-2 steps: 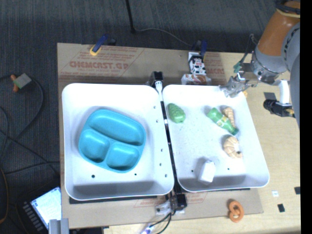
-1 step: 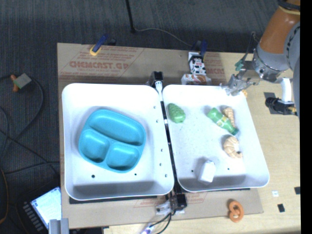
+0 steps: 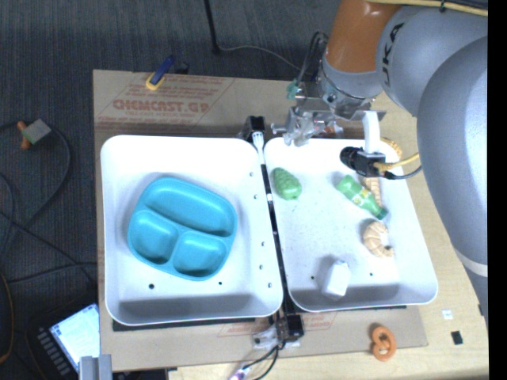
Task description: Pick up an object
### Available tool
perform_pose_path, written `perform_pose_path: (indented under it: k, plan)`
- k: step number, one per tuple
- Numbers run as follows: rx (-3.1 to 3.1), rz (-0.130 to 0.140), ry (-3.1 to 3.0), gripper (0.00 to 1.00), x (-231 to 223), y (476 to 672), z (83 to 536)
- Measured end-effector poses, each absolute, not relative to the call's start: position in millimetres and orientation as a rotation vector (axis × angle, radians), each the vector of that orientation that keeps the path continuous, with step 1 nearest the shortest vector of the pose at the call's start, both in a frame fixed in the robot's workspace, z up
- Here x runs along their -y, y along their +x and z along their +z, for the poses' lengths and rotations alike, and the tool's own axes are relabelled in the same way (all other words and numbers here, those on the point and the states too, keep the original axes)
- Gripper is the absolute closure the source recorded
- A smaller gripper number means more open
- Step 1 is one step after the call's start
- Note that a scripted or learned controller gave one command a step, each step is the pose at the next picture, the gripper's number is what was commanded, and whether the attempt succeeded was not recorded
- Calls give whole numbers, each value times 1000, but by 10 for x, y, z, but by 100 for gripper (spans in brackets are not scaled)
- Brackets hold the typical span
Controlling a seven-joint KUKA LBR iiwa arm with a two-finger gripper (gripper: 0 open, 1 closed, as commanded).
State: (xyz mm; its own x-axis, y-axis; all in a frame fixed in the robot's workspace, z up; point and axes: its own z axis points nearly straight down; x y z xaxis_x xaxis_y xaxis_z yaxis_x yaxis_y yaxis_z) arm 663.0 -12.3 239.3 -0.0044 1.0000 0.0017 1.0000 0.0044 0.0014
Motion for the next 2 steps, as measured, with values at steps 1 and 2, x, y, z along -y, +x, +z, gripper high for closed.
perform_pose_path:
  k: [1, 2]
  plan:
    - [2225, -1, -2216, 100, -1257, 6678, 2223]
    - [2225, -1, -2218, 100, -2159, 6680, 2576]
